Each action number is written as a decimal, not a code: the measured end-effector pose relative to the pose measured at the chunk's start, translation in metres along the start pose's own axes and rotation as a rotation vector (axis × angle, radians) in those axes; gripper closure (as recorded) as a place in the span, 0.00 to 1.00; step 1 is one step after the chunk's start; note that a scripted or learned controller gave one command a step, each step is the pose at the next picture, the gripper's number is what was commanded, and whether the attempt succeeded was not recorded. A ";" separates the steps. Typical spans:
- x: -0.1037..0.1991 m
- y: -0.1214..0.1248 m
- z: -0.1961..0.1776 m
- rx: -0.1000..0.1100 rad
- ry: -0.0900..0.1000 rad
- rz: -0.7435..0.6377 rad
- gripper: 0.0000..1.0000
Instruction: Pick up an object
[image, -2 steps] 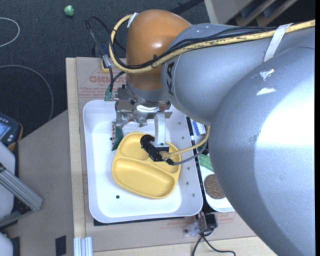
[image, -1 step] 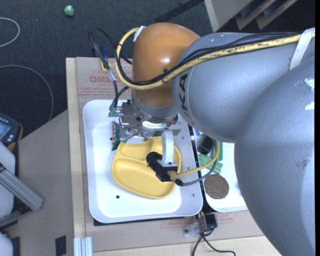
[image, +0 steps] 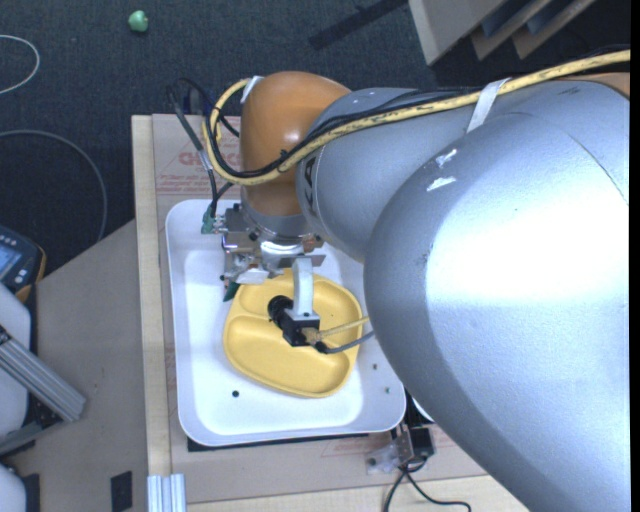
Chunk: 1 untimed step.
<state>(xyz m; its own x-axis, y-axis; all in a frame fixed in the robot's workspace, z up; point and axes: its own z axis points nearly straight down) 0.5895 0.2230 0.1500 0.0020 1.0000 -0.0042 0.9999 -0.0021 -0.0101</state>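
A yellow, shallow, heart-like dish lies in the white bin, filling most of its middle. My gripper hangs low over the dish's far left edge, under the orange wrist band. A small green bit shows right beside the gripper at the dish's rim; what it belongs to is unclear. The gripper's own body hides what lies under it.
The grey arm covers the whole right side of the view. A small dark speck lies on the bin floor near the front left. A cardboard sheet borders the bin's left. A green ball rests on the dark floor far away.
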 end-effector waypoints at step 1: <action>0.002 -0.043 -0.186 -0.026 0.012 -0.006 1.00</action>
<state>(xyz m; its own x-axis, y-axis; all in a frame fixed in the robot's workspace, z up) 0.5486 0.2257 0.3364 -0.0039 1.0000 0.0080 0.9999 0.0038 0.0156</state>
